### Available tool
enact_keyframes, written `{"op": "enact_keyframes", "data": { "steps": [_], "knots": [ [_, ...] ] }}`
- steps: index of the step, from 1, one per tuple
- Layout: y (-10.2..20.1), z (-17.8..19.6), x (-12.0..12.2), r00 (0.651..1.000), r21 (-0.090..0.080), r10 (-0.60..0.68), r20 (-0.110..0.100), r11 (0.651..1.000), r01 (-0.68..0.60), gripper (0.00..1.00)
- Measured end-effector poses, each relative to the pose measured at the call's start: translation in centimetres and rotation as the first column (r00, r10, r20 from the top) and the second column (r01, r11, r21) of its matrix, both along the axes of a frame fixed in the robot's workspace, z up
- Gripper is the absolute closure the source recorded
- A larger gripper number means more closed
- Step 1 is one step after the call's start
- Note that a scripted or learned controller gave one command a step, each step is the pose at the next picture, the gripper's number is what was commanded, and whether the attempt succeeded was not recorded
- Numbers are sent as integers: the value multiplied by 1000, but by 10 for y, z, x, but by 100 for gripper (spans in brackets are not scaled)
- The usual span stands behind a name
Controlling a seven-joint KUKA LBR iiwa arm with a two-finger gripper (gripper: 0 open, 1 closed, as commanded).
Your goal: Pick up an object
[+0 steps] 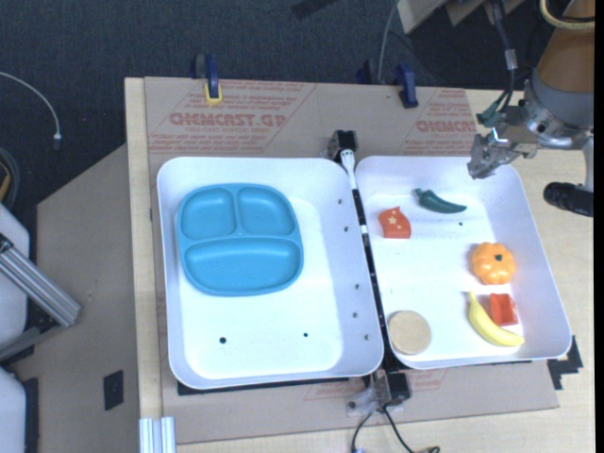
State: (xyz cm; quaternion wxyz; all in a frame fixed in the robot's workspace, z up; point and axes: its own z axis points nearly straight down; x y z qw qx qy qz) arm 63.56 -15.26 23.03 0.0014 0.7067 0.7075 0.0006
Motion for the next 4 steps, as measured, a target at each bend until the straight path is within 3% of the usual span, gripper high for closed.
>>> {"op": "enact_keyframes", "data": {
  "steps": [2,4],
  "knots": [
    [98,10,-60,1000,2,1,-5,1000,-1,100],
    [179,-7,-99,1000,2,1,-6,1000,-1,100]
  ]
}}
